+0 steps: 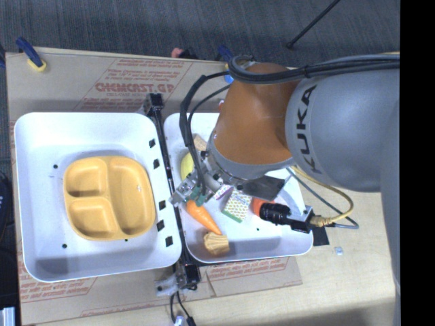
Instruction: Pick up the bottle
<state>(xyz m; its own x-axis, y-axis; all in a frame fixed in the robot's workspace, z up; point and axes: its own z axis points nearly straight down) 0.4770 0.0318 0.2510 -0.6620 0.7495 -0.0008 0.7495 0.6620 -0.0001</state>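
My gripper (193,191) is low in the right bin (272,251), near its left wall, just above the green top of a toy carrot (202,214). The grey and orange arm covers most of that bin and whatever lies under it. A yellow rounded item (185,165) peeks out right behind the gripper. A small green-and-white patterned packet (235,206) lies to its right.
A tan block-shaped toy (216,243) sits at the right bin's front edge, and a pale tan piece (199,143) at its back left. The left bin (41,141) holds a yellow divided plate (109,197). A black divider with clips (163,182) separates the bins.
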